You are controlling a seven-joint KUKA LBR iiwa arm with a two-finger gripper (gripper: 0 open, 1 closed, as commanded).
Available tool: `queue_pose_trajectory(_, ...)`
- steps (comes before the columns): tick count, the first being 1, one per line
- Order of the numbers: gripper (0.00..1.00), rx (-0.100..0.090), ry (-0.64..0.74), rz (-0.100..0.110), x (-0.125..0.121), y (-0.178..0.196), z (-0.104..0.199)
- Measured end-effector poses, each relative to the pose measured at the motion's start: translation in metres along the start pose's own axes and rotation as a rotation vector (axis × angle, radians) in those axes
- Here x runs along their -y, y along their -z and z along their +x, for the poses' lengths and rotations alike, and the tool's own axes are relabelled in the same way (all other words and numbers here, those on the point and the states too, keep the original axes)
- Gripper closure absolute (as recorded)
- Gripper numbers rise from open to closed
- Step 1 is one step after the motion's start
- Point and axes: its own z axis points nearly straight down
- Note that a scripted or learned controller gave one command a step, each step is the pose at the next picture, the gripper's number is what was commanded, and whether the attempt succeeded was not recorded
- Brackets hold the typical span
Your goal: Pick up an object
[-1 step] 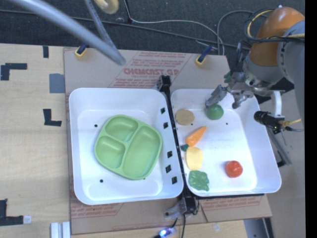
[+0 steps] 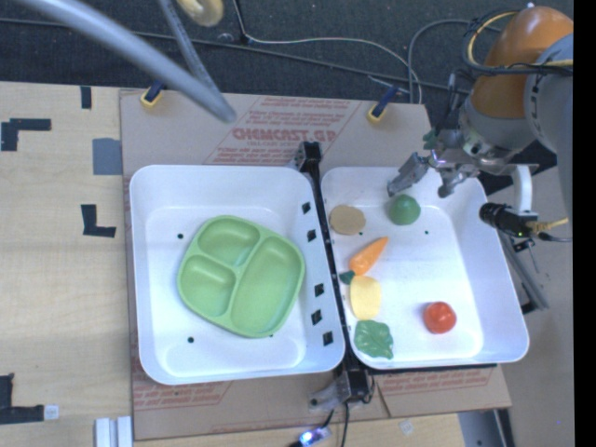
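My gripper (image 2: 428, 181) hangs open over the back edge of the right bin (image 2: 484, 277), with nothing between its fingers. A green ball (image 2: 404, 209) lies just below its left finger (image 2: 407, 175). Further left in that bin sits a tan round piece (image 2: 347, 219). An orange carrot (image 2: 369, 255), a yellow piece (image 2: 365, 296) and a leafy green piece (image 2: 373, 339) run down the bin's left side. A red tomato (image 2: 440, 317) rests near the front right.
The left bin (image 2: 158, 250) holds a green divided plate (image 2: 242, 275). A black divider (image 2: 318, 250) runs between the bins. Cables (image 2: 521, 222) hang beside the right bin's right rim. A grey pole (image 2: 121, 35) crosses the top left.
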Motion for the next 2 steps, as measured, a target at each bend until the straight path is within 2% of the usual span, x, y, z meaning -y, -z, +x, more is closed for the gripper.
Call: queue_pose_trajectory(2,0.0,0.001,0.0,0.003,0.008,-0.088,0.0)
